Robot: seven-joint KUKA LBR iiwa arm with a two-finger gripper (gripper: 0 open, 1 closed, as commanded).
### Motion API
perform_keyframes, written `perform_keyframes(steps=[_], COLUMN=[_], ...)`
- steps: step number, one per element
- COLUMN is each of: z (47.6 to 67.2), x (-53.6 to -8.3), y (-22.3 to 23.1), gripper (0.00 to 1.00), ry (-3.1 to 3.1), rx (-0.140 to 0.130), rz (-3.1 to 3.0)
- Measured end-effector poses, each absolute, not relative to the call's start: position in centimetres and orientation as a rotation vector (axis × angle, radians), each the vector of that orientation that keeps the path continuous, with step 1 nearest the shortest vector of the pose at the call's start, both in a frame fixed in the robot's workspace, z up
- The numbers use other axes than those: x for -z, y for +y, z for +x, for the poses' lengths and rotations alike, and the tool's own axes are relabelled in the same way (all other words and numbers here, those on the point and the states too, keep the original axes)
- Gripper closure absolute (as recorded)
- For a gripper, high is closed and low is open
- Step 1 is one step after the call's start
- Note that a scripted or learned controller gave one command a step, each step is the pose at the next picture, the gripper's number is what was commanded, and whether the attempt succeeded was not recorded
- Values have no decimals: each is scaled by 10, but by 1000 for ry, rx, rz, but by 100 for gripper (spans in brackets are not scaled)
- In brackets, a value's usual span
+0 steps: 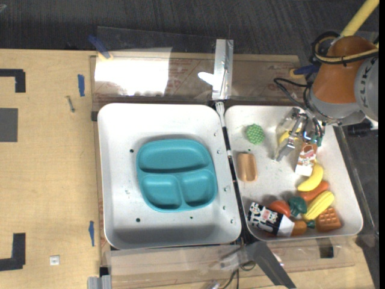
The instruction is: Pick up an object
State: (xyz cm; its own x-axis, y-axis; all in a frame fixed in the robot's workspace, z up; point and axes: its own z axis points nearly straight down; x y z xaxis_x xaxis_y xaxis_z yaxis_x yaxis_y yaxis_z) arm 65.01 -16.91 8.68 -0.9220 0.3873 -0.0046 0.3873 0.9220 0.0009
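Wooden worktop (48,179) carries two shallow white plastic bins; left bin (114,125) holds a teal three-section plastic tray (175,173), likely the drop spot. Right bin (349,221) has toys heaped at its near edge, w/ a yellow plastic banana (311,179) on top, a tan bread-shaped block (246,166) by its left wall, a green knobbly ball (255,133) near the far-left corner. Hand (296,138) hangs low by the far edge, prob. lining up a pick; can't tell its grip state.
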Motion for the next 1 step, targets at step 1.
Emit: perform_keyframes(steps=[1], z=[590], x=[-87], y=[-188], gripper=[0], ry=[3019], rx=[-1], rz=[854])
